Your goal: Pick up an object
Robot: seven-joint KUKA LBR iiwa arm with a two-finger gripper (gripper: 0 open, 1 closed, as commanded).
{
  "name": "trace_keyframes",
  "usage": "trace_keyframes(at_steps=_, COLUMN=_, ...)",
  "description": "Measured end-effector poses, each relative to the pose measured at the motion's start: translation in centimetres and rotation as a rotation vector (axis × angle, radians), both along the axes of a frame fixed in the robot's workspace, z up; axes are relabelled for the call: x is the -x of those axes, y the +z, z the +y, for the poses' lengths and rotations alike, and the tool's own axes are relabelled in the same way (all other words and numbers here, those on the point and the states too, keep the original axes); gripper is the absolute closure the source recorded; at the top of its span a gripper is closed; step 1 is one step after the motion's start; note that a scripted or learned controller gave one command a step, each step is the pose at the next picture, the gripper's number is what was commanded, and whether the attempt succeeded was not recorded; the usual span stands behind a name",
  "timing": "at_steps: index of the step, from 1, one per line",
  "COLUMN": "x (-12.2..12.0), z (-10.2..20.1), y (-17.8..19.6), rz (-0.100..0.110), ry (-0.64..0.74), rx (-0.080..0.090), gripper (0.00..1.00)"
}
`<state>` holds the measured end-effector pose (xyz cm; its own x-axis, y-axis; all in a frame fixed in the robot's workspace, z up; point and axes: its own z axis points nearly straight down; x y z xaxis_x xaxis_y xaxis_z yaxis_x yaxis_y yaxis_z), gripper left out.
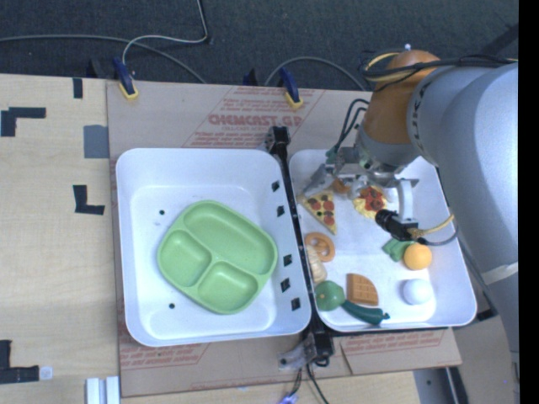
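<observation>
Camera view showed the pincer (pixel 358 178) low over the right bin (pixel 446 310); whether it was spread or pressed together, I cannot tell. A pizza slice (pixel 322 209) lay just left below it, a second slice (pixel 370 199) right beneath. The orange (pixel 418 257) sat farther toward the arm's side, the green plate (pixel 217 256) well left.

High slanted view over both white bins (pixel 135 225).
</observation>
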<state>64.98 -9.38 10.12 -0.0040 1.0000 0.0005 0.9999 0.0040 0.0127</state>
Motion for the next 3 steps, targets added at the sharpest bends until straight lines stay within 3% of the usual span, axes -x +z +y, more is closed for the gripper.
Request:
trace_keyframes(at_steps=2, x=-0.4, z=-0.2, y=-1.1, rz=0.006, ry=0.0, rx=-0.003, gripper=0.0)
trace_keyframes(at_steps=3, x=-0.6, z=-0.2, y=0.0, rz=0.0, ry=0.0, rx=-0.002, gripper=1.0)
